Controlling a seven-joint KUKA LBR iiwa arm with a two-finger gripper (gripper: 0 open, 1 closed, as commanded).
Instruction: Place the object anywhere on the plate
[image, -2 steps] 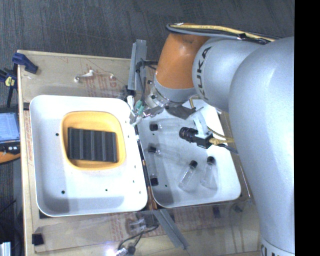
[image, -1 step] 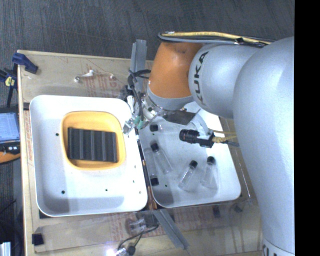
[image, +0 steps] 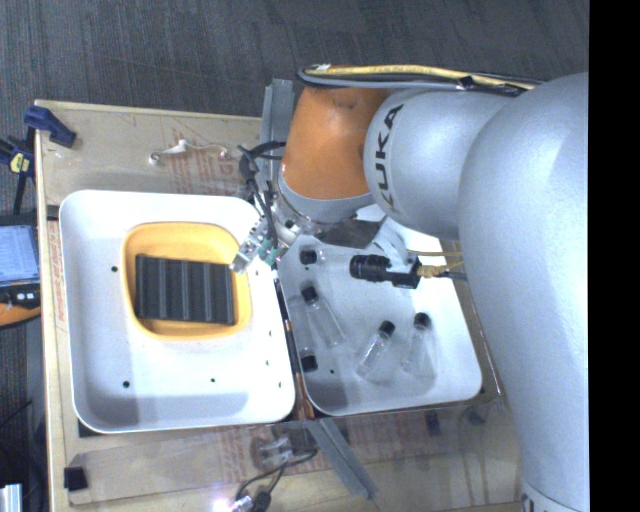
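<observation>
My gripper (image: 252, 250) sits mid-frame at the plate's (image: 140, 240) right rim; its grip state I cannot tell. Several vials (image: 375, 350) lie in the right bin (image: 455, 385). Nothing seen delivered onto the plate; placement looks outstanding.

Grey arm with orange band reaching in from the right, claw (image: 250, 252) low, pointing left.

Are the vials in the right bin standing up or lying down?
Lying down. The clear vials rest on their sides on the floor of the right bin, black caps pointing in different directions, none upright.
</observation>
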